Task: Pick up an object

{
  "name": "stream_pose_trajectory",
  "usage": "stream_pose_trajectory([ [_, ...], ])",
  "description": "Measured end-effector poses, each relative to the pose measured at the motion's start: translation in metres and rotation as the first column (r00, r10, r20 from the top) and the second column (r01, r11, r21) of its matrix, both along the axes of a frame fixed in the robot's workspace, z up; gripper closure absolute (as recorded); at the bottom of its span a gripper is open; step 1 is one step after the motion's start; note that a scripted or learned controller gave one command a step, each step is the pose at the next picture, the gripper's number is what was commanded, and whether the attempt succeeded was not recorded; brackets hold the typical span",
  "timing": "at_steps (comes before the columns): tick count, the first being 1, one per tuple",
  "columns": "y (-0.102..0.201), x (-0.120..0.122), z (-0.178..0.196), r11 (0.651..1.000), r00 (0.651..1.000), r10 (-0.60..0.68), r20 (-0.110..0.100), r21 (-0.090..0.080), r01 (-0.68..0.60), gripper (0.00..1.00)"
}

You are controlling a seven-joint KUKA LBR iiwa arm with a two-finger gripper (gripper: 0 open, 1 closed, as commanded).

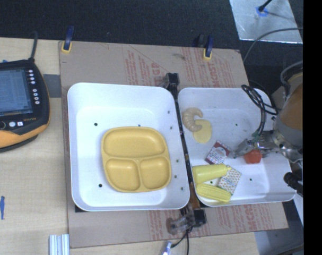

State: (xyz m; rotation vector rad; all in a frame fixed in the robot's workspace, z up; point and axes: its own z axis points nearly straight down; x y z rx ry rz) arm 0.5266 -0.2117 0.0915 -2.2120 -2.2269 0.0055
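My gripper [252,146] is low over the right side of the right bin [240,102], reaching in from the right. A small red object [253,156] lies directly beneath it, touching or nearly touching it. Left of it lie a red-and-white packet [216,154], a yellow block [209,171], a yellow corn cob [214,193] and a checkered packet [230,179]. A beige croissant-shaped piece [192,117] and a pale yellow round piece [202,132] sit further back, near the bin's left wall.
The left bin [86,116] holds a yellow divided plate [135,158]. A tablet pendant [15,102] rests on the bench at far left. Black cables [259,108] hang over the right bin's back right corner.
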Motion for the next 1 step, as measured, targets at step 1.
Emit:
stream_pose_trajectory([
  [1,-0.0011,0.0002,0.0108,1.0,1.0,0.002,-0.001,-0.001,-0.002,1.0],
])
